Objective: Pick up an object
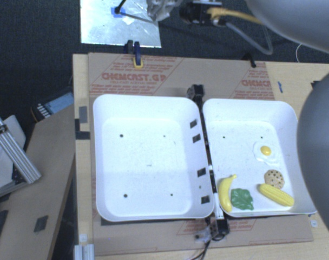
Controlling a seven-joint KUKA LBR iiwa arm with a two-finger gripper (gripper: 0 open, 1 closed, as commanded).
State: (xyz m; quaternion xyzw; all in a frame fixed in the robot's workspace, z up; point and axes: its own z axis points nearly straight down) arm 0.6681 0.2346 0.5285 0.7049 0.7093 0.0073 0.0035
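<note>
A: Checking pick targets: banana (225, 194), green leaf (242, 199), corn (276, 195), cookie (274, 177), fried egg (265, 151) sit in right bin (237, 118), near corner.

B: Gripper (160, 7)?

A: High at the top edge, well apart from them. Grip state: can't tell.

The grey arm (300, 10) is blurred and cut off by the frame's top and right edges. It hides the right bin's (235, 145) right rim. The green object (242, 199) beside the banana (226, 194) is too indistinct to identify.
</note>
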